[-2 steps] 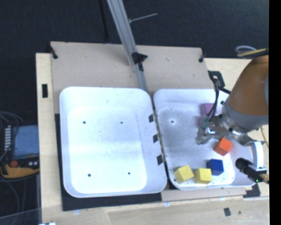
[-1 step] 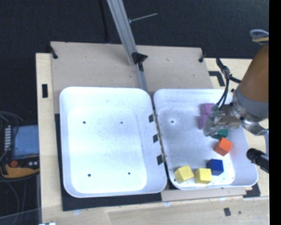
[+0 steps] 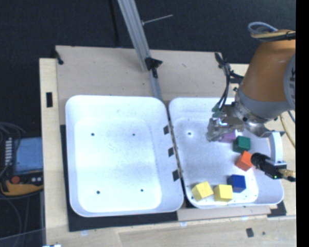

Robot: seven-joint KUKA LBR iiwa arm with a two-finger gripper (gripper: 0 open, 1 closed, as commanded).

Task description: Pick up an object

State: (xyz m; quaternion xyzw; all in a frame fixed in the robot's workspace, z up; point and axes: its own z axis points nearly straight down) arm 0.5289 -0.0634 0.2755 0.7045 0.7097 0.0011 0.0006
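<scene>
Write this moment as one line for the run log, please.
arm: over right bin | gripper: low, beside purple object | blocks in bin: green, orange, blue, two yellow | lifted: nothing seen

You have six small blocks in the right bin (image 3: 195, 112), at the lower right of the frame. Two yellow blocks (image 3: 202, 191) (image 3: 223, 192) lie side by side near its bottom rim, with a blue block (image 3: 237, 182) just beside them to the right. An orange block (image 3: 244, 161) sits above that, a green block (image 3: 241, 143) higher still, and a purple block (image 3: 227, 136) pokes out beside the green one, partly hidden.
</scene>
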